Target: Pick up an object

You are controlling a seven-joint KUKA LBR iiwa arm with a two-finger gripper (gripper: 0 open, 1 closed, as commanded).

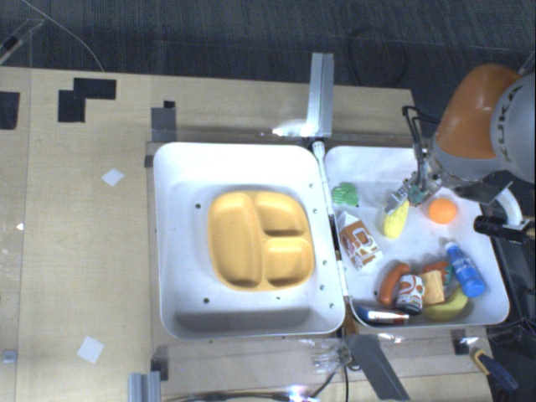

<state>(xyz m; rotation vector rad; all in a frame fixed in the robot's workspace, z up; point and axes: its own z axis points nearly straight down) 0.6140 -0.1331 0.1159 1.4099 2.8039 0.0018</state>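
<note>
My tool (413,193) down in the right bin (368,162), over the yellow corn cob (395,219).

I cannot tell its state. An orange ball (443,211) lies just beside it; a yellow divided tray (260,239) sits in the left bin (180,224).

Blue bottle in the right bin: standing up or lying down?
Lying down. The blue bottle rests on its side near the right bin's right wall, its full length showing from above, cap end toward the orange ball.

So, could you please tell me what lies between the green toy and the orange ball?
In the camera view, the yellow corn cob lies between the green toy and the orange ball.
</note>
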